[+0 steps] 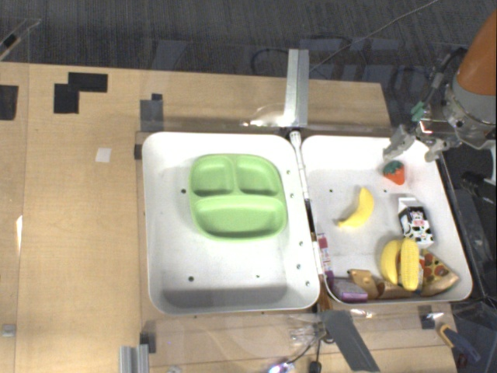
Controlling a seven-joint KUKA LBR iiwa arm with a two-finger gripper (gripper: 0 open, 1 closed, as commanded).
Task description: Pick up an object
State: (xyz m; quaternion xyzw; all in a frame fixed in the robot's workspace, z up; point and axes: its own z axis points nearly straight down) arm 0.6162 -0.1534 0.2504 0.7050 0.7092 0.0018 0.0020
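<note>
Gripper (414, 139) sits over the far right corner of the right bin (342, 150), fingers spread wide, nothing between them. Closest target is the strawberry toy (396, 172): just near-left of the fingers, close under them, apart from everything else. It's roughly round, so no real long axis to line up with.

Other candidates lie nearer in the same bin:
- loose banana (357, 209), mid-bin, long axis slanting far-right to near-left
- cow-print carton (415, 221) by the right wall
- banana bunch (401, 262) touching the pizza slice (437, 271) in the near right corner

Left bin (167, 286) holds a green divided plate (236, 194), well apart from the arm.

My call: a short shift near-left, then straight down onto the strawberry. Risk is nudging it aside.
</note>
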